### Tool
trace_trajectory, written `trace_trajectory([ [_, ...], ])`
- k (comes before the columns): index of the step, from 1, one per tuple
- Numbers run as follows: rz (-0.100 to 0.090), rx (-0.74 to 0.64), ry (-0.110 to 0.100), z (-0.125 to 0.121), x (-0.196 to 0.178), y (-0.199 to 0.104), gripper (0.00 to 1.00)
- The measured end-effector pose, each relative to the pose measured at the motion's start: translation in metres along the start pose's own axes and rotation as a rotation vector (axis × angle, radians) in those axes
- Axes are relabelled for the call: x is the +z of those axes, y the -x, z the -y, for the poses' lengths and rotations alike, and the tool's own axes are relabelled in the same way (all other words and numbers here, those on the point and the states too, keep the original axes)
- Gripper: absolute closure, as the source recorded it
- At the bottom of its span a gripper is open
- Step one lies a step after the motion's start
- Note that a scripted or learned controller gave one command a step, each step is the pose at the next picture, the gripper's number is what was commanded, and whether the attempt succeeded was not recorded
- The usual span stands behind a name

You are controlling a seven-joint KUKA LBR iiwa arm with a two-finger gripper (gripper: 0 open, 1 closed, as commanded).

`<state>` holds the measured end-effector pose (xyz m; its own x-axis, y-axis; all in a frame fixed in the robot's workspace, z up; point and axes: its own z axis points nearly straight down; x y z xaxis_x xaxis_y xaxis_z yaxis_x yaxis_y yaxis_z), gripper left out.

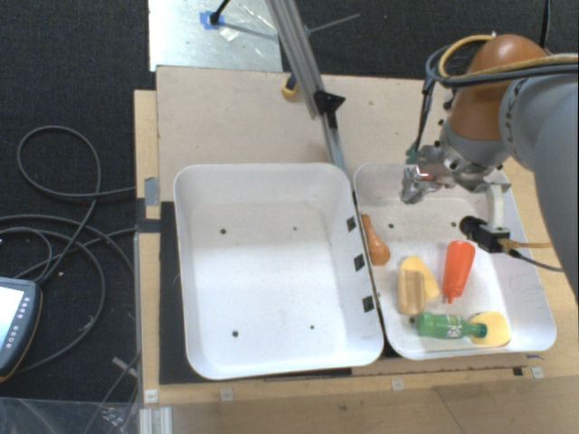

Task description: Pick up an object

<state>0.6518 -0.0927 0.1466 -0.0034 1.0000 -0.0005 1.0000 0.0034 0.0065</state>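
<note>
Metal two-finger jaws (418,184) hanging over the far end of the right-hand shallow white bin (534,319), nothing visibly between them; how far apart, impossible to tell from here. Below, toward the near edge of the surface: small orange-brown pear-shaped piece (374,240) against the bin's left wall, pale yellow bun-like toy (415,285), upright orange carrot-shaped toy (458,268), green plastic bottle (450,326) lying flat, yellow lemon-like lump (494,327) touching it. Judged barely begun: no object lifted yet, descent, closing and raising all left.
</note>
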Motion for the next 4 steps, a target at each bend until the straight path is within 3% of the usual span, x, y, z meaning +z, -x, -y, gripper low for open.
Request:
trace_trajectory([
  [1,0.001,-0.003,0.003,-0.004,-0.066,-0.001,1.00],
  [2,0.000,-0.003,-0.004,-0.005,-0.060,-0.001,1.00],
  [3,-0.003,-0.008,-0.004,-0.008,-0.062,-0.064,1.00],
  [4,-0.002,-0.007,-0.004,-0.009,-0.071,-0.109,1.00],
])
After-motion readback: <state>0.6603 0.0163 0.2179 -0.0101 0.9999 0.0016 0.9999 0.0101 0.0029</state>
